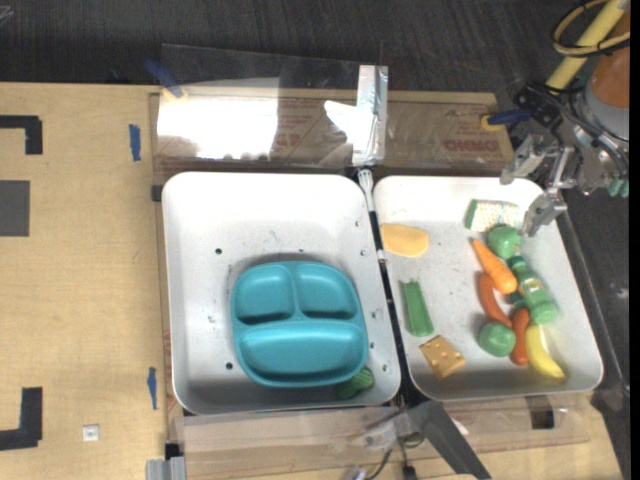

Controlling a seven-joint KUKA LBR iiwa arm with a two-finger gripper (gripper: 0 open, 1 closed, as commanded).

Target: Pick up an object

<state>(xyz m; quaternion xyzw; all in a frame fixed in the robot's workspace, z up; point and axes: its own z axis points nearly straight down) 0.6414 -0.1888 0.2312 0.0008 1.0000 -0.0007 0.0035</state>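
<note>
The right bin (450, 193) holds several toy foods: a yellow-orange slice (404, 239), a green strip (416, 306), a tan cracker (442, 356), an orange carrot (494, 265), a banana (543, 353), green balls (495, 339) and a white-and-green block (493, 213). My gripper (540, 193) hangs above the bin's far right corner, just right of the white-and-green block. Its fingers stand apart with nothing between them.
The left bin (200, 218) carries a teal divided plate (297, 321) with a small green item (355, 380) at its near right edge. A clear plastic sheet (270, 118) and a cardboard wall stand behind both bins. Cables and a yellow hose (585, 28) crowd the far right.
</note>
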